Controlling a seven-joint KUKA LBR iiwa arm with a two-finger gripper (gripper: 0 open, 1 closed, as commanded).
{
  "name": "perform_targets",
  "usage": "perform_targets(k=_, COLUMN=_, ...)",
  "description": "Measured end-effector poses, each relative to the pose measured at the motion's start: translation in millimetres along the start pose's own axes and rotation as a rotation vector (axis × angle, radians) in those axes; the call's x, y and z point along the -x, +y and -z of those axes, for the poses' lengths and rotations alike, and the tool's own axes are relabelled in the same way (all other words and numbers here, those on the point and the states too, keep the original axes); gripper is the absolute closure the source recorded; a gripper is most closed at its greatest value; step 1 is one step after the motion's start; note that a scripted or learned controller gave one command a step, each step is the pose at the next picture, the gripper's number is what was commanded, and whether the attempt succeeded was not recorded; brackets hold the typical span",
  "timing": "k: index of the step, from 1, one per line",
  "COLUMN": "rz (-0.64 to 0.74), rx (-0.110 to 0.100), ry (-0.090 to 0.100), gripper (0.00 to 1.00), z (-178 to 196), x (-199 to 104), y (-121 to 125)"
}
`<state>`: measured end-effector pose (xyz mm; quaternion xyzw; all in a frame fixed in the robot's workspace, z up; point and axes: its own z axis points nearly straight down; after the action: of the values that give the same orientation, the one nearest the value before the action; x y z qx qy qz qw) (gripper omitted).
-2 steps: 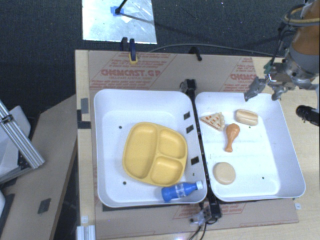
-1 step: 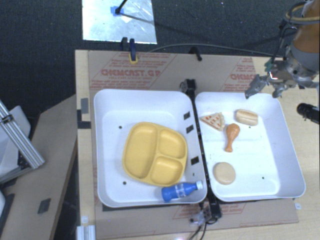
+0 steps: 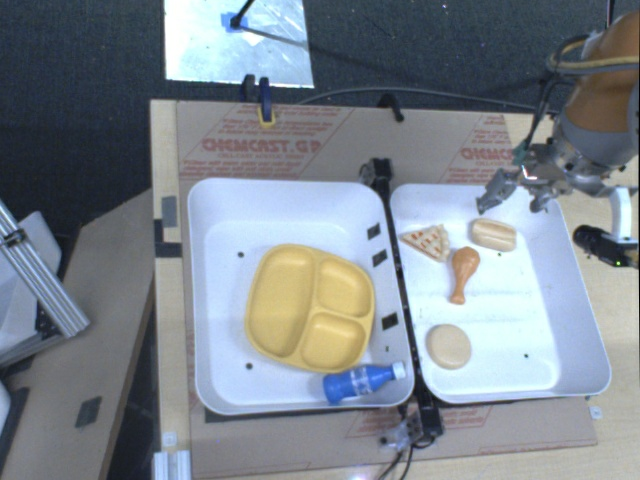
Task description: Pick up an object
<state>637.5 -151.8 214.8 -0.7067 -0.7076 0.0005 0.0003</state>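
The right bin point(image 3: 570, 318) holds a bread roll point(image 3: 493, 234), a pizza slice point(image 3: 427, 240), a chicken drumstick point(image 3: 462, 272) and a round tan cookie point(image 3: 449, 347). My gripper point(image 3: 514, 197) hangs over the bin's far edge, just above and behind the bread roll. Its fingers are spread apart, open, with nothing between them. The arm's orange band point(image 3: 605, 88) rises at the upper right.
The left bin point(image 3: 215, 268) holds a yellow divided plate point(image 3: 310, 308) and a blue bottle point(image 3: 362, 381) lying on its side at the near edge. A black divider clip point(image 3: 380, 173) sits between the bins at the back. A metal frame point(image 3: 35, 278) stands at the far left.
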Motion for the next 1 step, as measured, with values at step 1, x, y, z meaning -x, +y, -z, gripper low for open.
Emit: perform_targets(k=1, rz=0.000, rx=0.000, ry=0.000, gripper=0.00, z=-42.4, x=3.5, y=2.3)
